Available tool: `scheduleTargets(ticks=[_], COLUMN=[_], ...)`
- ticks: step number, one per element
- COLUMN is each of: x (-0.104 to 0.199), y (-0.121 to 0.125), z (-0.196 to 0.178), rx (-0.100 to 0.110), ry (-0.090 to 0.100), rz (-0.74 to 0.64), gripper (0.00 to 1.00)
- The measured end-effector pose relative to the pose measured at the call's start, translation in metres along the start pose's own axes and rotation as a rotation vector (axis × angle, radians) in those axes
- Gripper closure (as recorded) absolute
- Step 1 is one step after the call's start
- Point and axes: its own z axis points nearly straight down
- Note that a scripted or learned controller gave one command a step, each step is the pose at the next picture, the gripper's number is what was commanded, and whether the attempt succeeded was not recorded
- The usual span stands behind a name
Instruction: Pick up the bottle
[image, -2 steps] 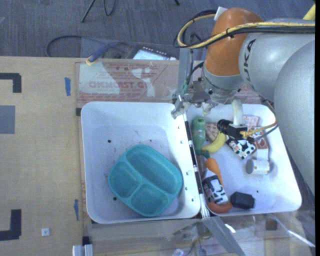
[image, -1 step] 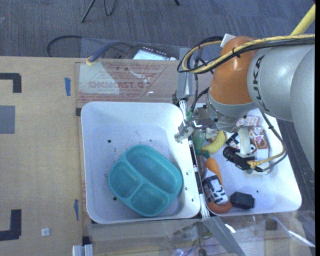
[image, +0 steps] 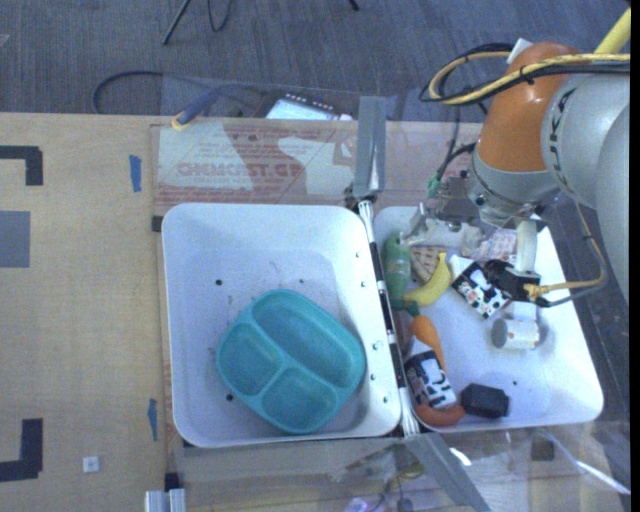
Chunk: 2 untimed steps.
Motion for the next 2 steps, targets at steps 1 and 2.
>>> scheduleTargets(ticks=[1, 2], x=[-0.044, -0.032], y=[-0.009, -0.001], z=[0.066, 0.000], rx=[-0.012, 0.001], ry=[0.003, 0.000], rz=[0.113, 0.159], gripper=[0.00, 0.00])
